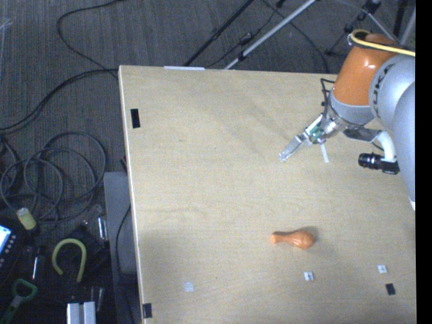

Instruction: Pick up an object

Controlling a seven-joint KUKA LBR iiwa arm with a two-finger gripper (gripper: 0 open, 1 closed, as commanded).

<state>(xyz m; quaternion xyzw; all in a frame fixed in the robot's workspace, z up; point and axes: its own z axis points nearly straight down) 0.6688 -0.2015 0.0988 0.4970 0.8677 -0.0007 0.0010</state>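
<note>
While the small orange pear-shaped object [294, 238] lies flat on the pale wooden table [202, 181], narrow end pointing to the view's left, the two-finger gripper [307, 148] hangs well apart from it, up and to the right. Nothing sits between the fingers [291, 148]; they look splayed, one long finger reaching down-left and a shorter white one angled down, so the gripper reads as spread and empty.

Grey arm with orange band [361, 73] comes in from the view's right edge, wrist tilted so the gripper points down and left toward the table's middle. Judging by that, this is a pre-grasp or transit pose, not a descent: the tips are nowhere near over the object.

Object sits in open space toward the near edge, with a few small square markers [308, 275] near it but not touching. No clutter around it, so access from above looks free.

Likely snag: the rounded, tapered body could roll or squirt out if the fingers close across the fat end off-centre. Closing across the long axis at the thick part looks safest.

Cables and tripod legs [283, 19] lie on the floor, clear of the table.
</note>
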